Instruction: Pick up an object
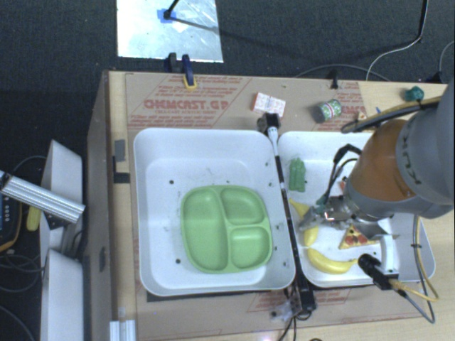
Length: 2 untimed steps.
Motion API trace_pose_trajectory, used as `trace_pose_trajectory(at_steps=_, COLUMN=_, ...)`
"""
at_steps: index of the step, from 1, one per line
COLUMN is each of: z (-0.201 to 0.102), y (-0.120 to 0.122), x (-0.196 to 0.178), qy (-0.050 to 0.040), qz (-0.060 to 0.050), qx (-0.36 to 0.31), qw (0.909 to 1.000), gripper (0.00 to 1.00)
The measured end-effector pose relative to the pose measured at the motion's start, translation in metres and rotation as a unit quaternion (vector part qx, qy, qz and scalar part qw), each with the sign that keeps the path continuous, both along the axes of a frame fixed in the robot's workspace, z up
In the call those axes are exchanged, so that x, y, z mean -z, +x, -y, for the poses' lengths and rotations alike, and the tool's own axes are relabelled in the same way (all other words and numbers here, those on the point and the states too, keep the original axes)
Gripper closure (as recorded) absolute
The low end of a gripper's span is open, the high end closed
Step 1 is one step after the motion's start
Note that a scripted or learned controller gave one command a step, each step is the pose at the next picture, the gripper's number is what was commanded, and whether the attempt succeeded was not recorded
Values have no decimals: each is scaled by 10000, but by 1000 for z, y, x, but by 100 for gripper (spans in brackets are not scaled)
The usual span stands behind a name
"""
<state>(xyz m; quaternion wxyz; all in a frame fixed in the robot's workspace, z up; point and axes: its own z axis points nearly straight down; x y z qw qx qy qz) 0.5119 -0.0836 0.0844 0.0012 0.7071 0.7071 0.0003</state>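
Yellow plastic catches our eye in the right bin: a toy banana lies near its front wall, a smaller yellow piece sits just left of the gripper, and a pizza-slice toy lies partly under the arm. A green toy rests well apart from these, near the divider at the back of the same bin. In the left bin we see a green divided plate alone.

We find the gripper low in the right bin, among the yellow pieces and the pizza slice. The wrist and cables hide its fingers from us, so we cannot tell whether they are spread or pressed together, nor whether anything sits between them.

We judge the main risk to be crowding. The candidates lie close together, so a closing gripper may catch an edge of one and nudge its neighbour, leaving no firm hold. The banana's curved, smooth skin could let it squirt out sideways. The pizza slice looks flat, so fingers may slide over it and close on nothing. We also note the gripper is near the bin's left wall and the divider; a descent slightly off could strike the rim, or push a toy against the wall.
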Motion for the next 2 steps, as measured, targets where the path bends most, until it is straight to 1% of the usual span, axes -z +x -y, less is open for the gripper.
trace_pose_trajectory(at_steps=1, z=-1, y=0, x=-10, qy=9, qz=2, qx=-14, qw=10000, gripper=100)
trace_pose_trajectory(at_steps=2, z=-90, y=69, x=-102, qy=21, qz=26, qx=-37, qw=10000, gripper=100)
